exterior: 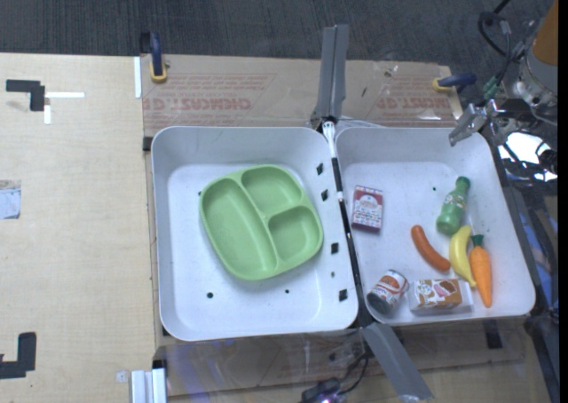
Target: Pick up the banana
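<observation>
banana [460, 253] lengthwise up-down, tip toward bottle [453, 206]

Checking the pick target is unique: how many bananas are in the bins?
1. The banana lies in the right bin, near its right side, between the orange sausage and the carrot, just below the green bottle.

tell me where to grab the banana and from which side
Probably from above, at the upper half of the banana, fingers closing across its narrow width. It lies flat in the right bin, wedged between the sausage and the carrot; the carrot crowds its lower end, so the top looks freer. The gripper sits at the bin's far corner.
</observation>
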`<state>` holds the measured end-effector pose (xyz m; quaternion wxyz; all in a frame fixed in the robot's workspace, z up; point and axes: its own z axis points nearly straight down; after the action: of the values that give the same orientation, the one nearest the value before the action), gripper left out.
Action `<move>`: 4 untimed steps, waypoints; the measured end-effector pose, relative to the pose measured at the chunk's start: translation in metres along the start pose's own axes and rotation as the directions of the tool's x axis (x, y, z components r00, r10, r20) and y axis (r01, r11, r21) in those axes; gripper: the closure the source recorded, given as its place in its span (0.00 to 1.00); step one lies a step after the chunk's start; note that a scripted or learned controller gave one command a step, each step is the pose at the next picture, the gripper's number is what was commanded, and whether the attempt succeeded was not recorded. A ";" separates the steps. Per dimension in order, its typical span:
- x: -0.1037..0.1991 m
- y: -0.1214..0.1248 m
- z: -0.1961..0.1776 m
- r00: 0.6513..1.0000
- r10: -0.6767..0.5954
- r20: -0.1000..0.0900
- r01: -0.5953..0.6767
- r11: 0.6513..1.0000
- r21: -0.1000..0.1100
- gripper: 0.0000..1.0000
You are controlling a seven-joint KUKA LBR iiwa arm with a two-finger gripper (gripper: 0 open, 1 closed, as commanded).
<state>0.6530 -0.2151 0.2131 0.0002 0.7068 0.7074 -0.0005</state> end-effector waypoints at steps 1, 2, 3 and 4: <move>-0.007 -0.076 0.074 0.995 -0.104 0.000 0.104 0.995 -0.001 0.00; -0.002 -0.143 0.122 0.998 -0.065 -0.012 0.065 0.998 0.005 0.00; -0.005 -0.142 0.111 0.998 -0.061 -0.003 0.061 0.998 -0.001 1.00; 0.059 -0.079 0.118 0.993 -0.121 0.002 0.121 0.993 -0.008 1.00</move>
<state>0.5735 -0.1563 0.0951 0.0033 0.6626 0.7490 0.0020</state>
